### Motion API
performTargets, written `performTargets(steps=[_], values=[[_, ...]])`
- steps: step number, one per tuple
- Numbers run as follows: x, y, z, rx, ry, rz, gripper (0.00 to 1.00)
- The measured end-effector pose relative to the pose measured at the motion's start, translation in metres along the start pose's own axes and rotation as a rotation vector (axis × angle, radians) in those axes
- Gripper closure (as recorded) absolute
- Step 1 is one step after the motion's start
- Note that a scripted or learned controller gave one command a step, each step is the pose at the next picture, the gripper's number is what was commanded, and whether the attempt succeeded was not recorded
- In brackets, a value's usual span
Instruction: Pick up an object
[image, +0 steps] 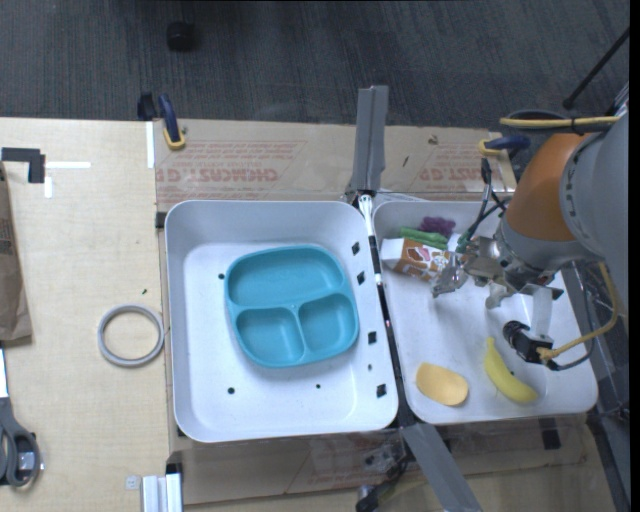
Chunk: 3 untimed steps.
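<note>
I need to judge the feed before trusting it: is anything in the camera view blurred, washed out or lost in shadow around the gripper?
In the camera view the light is even and soft, with no hard glare on the white bins; the blue tray and banana look sharp; the gripper is small and slightly smeared, so its fingers are hard to read; the purple thing behind the snack packet is too blurred to name.

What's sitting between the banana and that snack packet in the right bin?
In the camera view, the gripper hangs between the banana and the packet.
</note>
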<state>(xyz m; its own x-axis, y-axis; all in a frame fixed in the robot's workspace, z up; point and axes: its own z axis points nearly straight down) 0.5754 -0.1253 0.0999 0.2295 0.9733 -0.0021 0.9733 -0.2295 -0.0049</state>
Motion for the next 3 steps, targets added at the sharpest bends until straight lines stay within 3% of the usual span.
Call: performTargets(steps=[1,2,3], values=[[-0.015,-0.016,0.009,-0.001,0.002,0.209,0.0],[-0.015,-0.016,0.009,-0.001,0.002,0.209,0.0],[-0.055,0.077,-0.051,-0.005,0.0,0.221,0.0]])
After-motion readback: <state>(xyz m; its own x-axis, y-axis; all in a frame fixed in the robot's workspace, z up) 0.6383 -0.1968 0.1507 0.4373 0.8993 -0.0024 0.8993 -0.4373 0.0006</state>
